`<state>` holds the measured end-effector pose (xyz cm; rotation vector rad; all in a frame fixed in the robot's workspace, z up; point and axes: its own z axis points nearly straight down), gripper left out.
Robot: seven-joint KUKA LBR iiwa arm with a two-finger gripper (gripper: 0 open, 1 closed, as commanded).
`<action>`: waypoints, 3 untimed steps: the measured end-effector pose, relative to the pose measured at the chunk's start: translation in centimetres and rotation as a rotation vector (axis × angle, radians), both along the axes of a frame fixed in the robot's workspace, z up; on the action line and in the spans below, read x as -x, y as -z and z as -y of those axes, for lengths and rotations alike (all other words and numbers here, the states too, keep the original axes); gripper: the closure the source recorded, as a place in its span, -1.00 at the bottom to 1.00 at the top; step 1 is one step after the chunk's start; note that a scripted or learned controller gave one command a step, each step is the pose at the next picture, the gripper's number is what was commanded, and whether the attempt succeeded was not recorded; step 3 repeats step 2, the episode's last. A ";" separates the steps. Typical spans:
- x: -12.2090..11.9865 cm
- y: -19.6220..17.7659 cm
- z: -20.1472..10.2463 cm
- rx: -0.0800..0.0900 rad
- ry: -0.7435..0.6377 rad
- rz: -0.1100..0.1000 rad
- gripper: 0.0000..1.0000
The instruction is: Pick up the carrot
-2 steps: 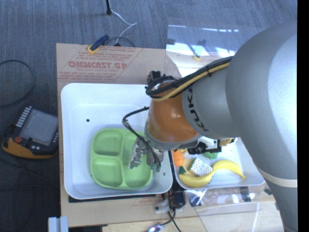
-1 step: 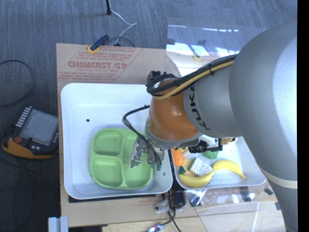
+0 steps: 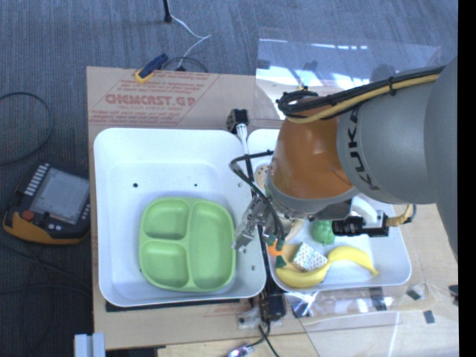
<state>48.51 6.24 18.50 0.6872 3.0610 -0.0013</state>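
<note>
The gripper (image 3: 256,229) hangs over the wall between the bins; I cannot tell its state. Just right, the carrot (image 3: 275,250) peeks orange beside the banana (image 3: 327,266). Probably light, stiff, smooth: grasp mid-length.

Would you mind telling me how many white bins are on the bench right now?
2. The left bin holds a green divided plate. The right bin sits beside it, largely covered by the arm, with a banana visible near its front; other items may be hidden beneath.
</note>
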 end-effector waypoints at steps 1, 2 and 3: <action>-0.8 -7.9 9.0 0.002 -0.307 0.000 1.00; 0.2 0.4 3.2 -0.002 -0.144 -0.010 1.00; 0.2 0.4 3.2 -0.002 -0.144 -0.010 1.00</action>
